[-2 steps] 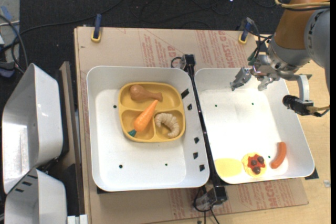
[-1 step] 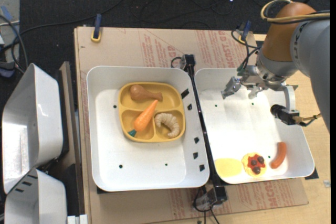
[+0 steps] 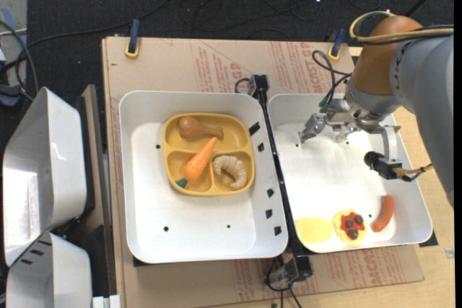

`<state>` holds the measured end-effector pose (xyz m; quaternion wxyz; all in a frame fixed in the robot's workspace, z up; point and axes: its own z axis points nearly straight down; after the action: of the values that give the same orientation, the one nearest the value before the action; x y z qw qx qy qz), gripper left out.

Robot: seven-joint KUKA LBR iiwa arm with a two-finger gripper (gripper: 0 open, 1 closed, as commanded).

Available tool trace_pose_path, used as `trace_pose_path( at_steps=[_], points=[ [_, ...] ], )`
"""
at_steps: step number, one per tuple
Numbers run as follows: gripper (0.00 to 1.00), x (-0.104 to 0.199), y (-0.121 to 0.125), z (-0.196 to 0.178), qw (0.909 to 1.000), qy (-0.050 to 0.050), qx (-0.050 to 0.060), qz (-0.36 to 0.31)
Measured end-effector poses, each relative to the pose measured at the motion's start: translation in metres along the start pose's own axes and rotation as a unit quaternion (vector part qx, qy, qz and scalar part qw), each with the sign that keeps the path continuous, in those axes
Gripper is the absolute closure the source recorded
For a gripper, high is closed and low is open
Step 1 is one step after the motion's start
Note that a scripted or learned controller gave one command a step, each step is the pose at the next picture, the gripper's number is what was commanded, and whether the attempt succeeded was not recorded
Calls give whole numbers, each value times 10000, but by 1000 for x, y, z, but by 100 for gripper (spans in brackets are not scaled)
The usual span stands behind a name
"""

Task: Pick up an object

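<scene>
We see the gripper hanging over the upper part of the right bin, at the end of the grey arm that comes in from the right, with its orange band just above the wrist. One finger reaches out to the left, but we cannot tell from this slanted view whether the tool is apart or together, and nothing shows clamped in it.

The things to pick lie in both bins. In the right bin, along the near edge, we find a flat yellow piece, next to it a small pizza-like toy with red and dark toppings, and to its right a sausage lying at a slant near the bin's right wall. All three are well apart from the gripper.

In the left bin sits a yellow divided plate. Its upper compartment holds a chicken drumstick; a carrot lies slanted in the lower left compartment, its tip reaching the divider; a pale shrimp curls in the lower right one.

A black divider strip runs between the two bins, and both rest on a cardboard sheet
</scene>
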<state>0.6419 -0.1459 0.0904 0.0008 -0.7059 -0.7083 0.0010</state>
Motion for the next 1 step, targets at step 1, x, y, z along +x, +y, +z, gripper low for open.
trace_pose_path(
  at_steps=[1],
  points=[
    [100,0,1,-13,10000,-4,-24,-5]
  ],
)
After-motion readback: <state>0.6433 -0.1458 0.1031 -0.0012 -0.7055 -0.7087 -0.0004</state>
